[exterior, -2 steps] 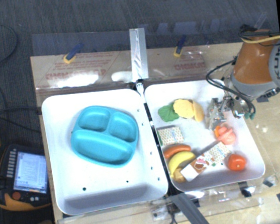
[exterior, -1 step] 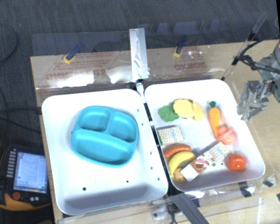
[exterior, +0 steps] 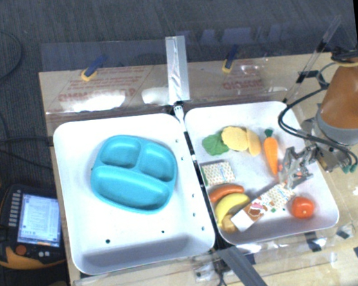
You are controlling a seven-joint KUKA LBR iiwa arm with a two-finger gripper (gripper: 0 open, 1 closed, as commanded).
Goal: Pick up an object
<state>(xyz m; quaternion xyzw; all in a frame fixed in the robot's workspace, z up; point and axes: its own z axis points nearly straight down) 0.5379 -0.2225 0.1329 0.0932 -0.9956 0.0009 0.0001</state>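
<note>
Two white bins are sitting side by side on the bench. The left bin [exterior: 82, 248] is holding a blue divided plate [exterior: 134, 172]. The right bin [exterior: 327, 215] is holding the toy foods, and positions below are given relative to the carrot [exterior: 271, 154].

The carrot is lying near the middle of the right bin, its long axis running almost straight up and down the view, its green top pointing toward the far wall and its orange tip pointing toward the near wall. To its left, a yellow wavy chip [exterior: 235, 137], a small yellow piece [exterior: 254, 142] and a green leafy piece [exterior: 214, 144] are lying in a row. Below and left of it, a checked packet [exterior: 216, 173], an orange sausage-shaped piece [exterior: 226, 191] and a banana [exterior: 229, 207] are resting. Below it, a printed carton [exterior: 264, 204] is lying aslant, and a tomato [exterior: 302, 207] is sitting to the lower right.

The gripper [exterior: 294, 171] is hovering just right of the carrot's tip; whether its jaws are spread or pressed together cannot be told.
</note>
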